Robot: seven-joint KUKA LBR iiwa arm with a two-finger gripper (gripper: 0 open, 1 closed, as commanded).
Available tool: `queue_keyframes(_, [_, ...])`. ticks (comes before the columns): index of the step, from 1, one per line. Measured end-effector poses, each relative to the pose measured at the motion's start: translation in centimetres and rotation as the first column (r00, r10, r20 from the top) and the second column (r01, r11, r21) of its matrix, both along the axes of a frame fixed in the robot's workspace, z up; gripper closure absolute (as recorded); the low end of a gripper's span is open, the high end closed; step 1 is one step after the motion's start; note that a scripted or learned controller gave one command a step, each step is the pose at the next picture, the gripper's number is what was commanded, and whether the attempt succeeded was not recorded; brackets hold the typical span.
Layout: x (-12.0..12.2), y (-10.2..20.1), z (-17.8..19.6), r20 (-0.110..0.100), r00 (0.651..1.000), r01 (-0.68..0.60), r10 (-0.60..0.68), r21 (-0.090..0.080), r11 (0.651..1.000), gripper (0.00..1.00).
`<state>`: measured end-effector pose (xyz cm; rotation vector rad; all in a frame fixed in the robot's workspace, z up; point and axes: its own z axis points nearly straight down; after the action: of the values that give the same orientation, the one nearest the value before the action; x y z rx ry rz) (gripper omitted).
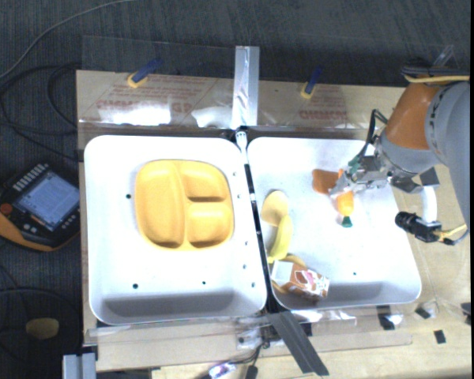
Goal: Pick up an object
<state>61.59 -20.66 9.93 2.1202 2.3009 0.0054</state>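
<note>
Two shallow white bins sit side by side on the bench, seen from above at a slant. Nearest the camera, in the near left corner of the right bin [379,287], lies a crumpled snack packet [300,279] — white and brown, with a reddish patch. Just beyond it, along that bin's left wall, rests a pale yellow banana-shaped object [278,226], curved, its upper end rounded and its lower end nearly touching the packet.

Farther in, toward the middle of the right bin, lies a small orange-yellow carrot-like toy [345,206] with a dark green tip pointing toward the near edge. An orange-brown wedge-shaped piece [324,181] lies just to its left and slightly farther back.

The gripper [362,175] hangs over the far half of the right bin, just above and beside the carrot-like toy; its metal parts overlap the toy's far end, and whether the fingers are spread or closed, or have hold of anything, cannot be told. The grey arm [450,129] with its orange band [407,121] enters from the right.

The left bin [110,275] carries a yellow divided tray [184,204] — three compartments, rounded corners — set near its centre, slightly toward the far edge.
</note>
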Motion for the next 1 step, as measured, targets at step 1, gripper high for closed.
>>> queue_keyframes(1, [2.83, 6.34, 10.21, -0.012, 0.999, -0.05, 0.05, 0.004, 0.999, 1.0])
